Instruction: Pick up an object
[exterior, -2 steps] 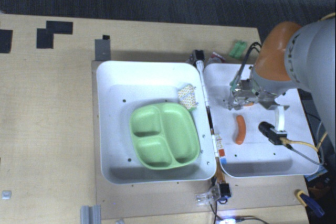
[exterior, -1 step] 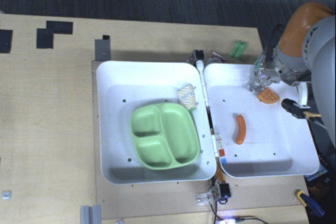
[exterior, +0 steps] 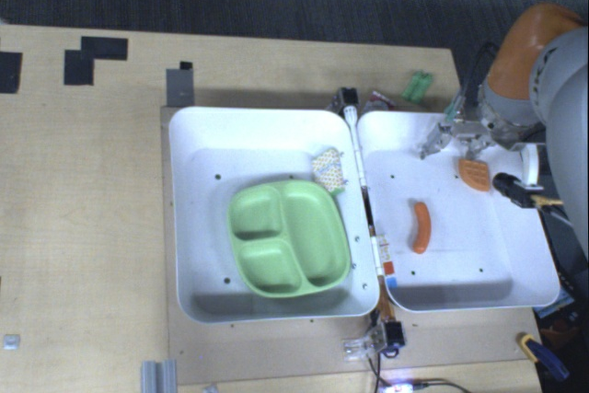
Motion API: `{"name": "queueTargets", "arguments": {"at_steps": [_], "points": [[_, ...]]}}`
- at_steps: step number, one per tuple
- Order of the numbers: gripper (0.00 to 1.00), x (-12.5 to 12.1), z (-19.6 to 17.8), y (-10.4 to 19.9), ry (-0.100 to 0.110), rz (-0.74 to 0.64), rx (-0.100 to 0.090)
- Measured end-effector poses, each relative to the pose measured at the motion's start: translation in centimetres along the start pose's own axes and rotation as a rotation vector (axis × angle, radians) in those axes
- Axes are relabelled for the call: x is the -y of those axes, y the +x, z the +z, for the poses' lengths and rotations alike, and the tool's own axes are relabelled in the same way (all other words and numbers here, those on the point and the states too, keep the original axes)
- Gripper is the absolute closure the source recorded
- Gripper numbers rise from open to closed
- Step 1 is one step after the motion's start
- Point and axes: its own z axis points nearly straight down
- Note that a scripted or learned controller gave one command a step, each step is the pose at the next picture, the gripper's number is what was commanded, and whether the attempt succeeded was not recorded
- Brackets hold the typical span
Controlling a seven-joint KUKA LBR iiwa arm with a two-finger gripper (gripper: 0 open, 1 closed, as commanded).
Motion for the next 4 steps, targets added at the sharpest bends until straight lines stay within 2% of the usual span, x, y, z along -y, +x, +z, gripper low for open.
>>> {"name": "queueTargets", "arguments": {"at_steps": [1, 2, 3, 4], "points": [[1.00, -0.2, -1.2, 0.0, -0.005, -0.004, 0.002], [0.00, -0.2, -1.2, 0.1, -0.005, -0.005, 0.002], [0.00, 4.9, 0.0, 2.8, 0.000, 0.002, -0.001], [0.00, 11.3, -0.2, 9.1, -0.003, 0.001, -0.001]]}}
